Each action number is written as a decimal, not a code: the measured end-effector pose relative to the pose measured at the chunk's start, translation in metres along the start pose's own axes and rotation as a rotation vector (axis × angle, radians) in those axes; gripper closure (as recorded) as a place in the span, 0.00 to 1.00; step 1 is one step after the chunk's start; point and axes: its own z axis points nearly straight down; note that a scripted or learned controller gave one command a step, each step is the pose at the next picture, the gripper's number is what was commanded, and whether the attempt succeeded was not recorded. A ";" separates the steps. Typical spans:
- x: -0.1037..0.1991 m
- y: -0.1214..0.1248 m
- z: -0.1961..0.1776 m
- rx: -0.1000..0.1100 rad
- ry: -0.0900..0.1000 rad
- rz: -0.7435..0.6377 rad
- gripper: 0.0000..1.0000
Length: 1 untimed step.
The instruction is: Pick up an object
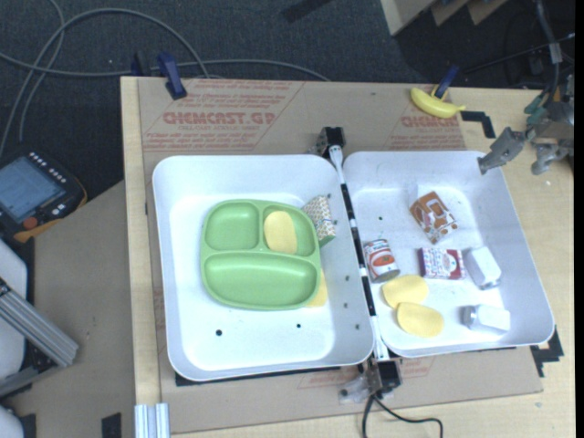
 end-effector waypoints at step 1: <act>0.023 0.036 0.140 0.002 0.001 -0.001 0.00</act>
